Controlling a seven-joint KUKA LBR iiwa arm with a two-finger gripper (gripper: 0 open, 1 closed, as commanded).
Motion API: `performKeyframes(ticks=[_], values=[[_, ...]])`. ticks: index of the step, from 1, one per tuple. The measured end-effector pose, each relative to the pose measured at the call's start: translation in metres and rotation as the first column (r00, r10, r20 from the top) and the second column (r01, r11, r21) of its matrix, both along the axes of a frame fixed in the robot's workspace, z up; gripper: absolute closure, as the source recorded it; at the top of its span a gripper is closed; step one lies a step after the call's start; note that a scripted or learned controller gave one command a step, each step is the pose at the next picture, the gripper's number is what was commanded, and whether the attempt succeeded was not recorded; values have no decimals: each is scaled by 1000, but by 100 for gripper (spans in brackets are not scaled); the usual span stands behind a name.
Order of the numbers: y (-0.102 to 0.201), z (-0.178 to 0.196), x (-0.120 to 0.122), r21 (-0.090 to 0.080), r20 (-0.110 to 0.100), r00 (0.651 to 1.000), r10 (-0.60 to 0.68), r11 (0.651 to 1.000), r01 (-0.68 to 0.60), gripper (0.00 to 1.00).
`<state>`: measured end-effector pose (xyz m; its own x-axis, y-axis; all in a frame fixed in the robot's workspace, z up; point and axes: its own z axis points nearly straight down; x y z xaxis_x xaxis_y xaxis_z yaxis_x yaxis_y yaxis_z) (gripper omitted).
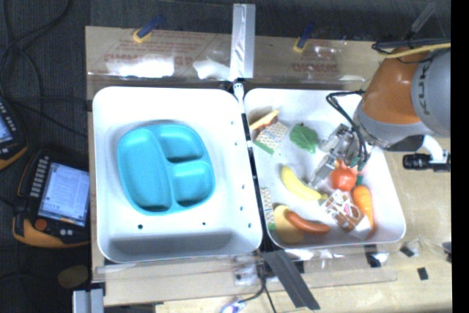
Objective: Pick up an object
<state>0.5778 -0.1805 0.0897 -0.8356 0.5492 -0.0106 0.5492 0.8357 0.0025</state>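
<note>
The right bin (381, 227) holds several toy foods: a red tomato (343, 177), an orange carrot (363, 204), a yellow banana (299, 185), a green leafy piece (303, 136), a patterned cracker (272, 135), a red sausage in a bun (302, 224) and a red-and-white checked piece (341, 210). My gripper (330, 160) reaches down into this bin from the right, its metal fingers just left of and above the tomato. Nothing is visibly held between them.
The left bin (110, 231) holds a blue divided tray (165, 166). A tall divider wall (247, 157) separates the two bins. The grey arm with its orange band (392, 91) hangs over the right bin's far right corner. Handheld devices (51, 198) lie left of the bench.
</note>
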Motion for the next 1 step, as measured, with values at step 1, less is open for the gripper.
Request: performKeyframes(ticks=[1], values=[[0, 11, 2, -5, 6, 1000, 2, 1000, -2, 100]])
